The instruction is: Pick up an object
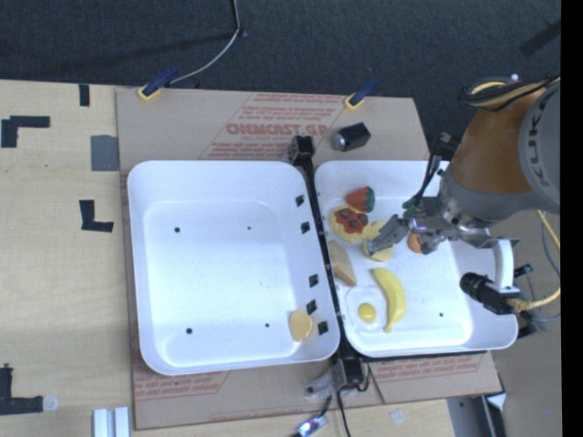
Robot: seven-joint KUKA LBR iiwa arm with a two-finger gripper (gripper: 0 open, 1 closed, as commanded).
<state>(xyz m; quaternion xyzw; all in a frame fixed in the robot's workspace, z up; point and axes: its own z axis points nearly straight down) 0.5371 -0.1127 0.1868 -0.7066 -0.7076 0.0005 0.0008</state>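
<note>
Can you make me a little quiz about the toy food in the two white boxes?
1. True or false: the banana lies in the right bin.
2. Which is nearest the tool? A) fried egg B) yellow piece C) tan piece
3. Fill in: the tan piece sits in the ___ bin, near its front right corner.

Key: 1 true; 2 B; 3 left.

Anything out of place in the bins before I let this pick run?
One tan piece lies alone in the left bin, at its near right corner; the banana and other toy food sit in the right bin.
</note>
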